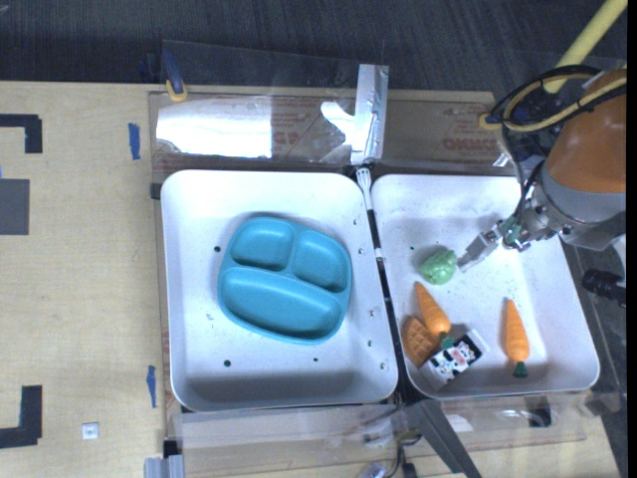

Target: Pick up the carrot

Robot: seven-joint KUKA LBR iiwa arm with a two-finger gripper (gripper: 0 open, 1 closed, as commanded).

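Nearest you, a carrot (515, 333) lies by the front right of the right bin (567, 267), with a second carrot (432, 309) near the bin's left wall. Farther back, your gripper (466, 255) touches a green vegetable (437, 265), well apart from the first carrot; its grip state can't be told.

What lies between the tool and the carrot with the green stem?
In the camera view, only bare white bin floor lies between the tool and that carrot.

Two white bins (189, 297), one blue plate (286, 277), two carrots (515, 332), one green ball (437, 265), one waffle (419, 340), one black-and-white toy (457, 356).
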